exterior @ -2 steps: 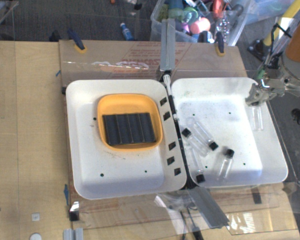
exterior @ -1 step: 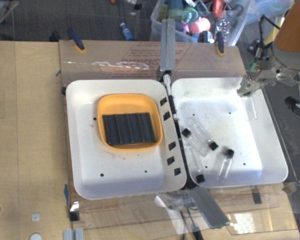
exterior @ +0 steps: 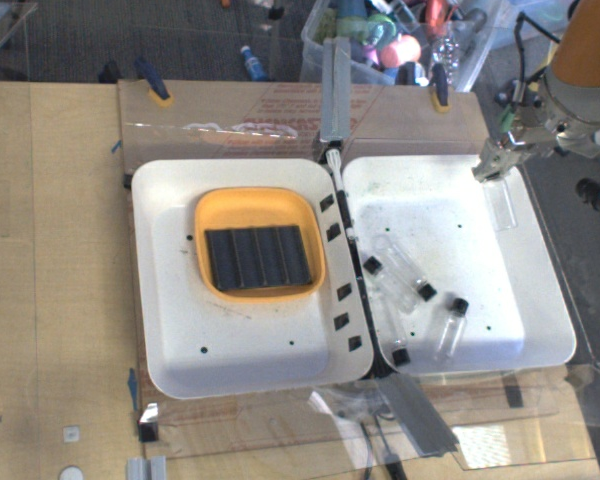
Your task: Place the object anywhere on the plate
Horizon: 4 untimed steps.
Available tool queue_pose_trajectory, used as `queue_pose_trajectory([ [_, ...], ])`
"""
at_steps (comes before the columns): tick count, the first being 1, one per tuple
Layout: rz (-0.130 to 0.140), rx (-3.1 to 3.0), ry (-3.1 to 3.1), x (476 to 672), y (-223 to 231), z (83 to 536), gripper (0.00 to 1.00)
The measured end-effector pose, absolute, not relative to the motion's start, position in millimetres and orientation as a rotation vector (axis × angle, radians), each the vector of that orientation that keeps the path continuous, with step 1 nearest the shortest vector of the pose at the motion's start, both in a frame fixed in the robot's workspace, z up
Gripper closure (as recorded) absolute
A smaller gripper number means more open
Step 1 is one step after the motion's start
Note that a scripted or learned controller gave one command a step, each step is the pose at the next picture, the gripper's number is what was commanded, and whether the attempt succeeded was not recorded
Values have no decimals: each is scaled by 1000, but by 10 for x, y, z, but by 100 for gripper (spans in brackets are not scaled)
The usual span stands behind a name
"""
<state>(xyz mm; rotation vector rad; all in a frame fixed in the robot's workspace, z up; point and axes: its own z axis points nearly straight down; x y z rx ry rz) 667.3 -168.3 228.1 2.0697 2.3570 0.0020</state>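
An orange plate (exterior: 212,220) lies in the left white bin (exterior: 170,338). A black ribbed rectangular object (exterior: 258,258) rests flat on the plate and covers most of its middle. My gripper (exterior: 492,163) hangs at the far right corner of the right bin (exterior: 540,338), well away from the plate, with the grey arm and its orange band (exterior: 588,38) above it. A faint clear tube-like shape (exterior: 501,208) shows just below the gripper; I cannot tell whether it is held.
Clear vials with black caps (exterior: 423,290) (exterior: 452,320) lie in the right bin's near half, and another small cap (exterior: 400,356) sits by its front left corner. A clear tub of colourful items (exterior: 410,18) stands behind the bins. A black-tabbed divider (exterior: 340,258) separates the bins.
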Motion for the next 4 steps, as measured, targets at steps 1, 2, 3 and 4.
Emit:
queue_pose_trajectory([
  [1,4,1766,2591,6682,-1625,2626,100],
  [2,2,1511,2747,6672,-2247,3254,100],
  [3,2,1109,2929,6684,-2210,4047,100],
  [4,1,648,3063,6619,-2214,4372,100],
])
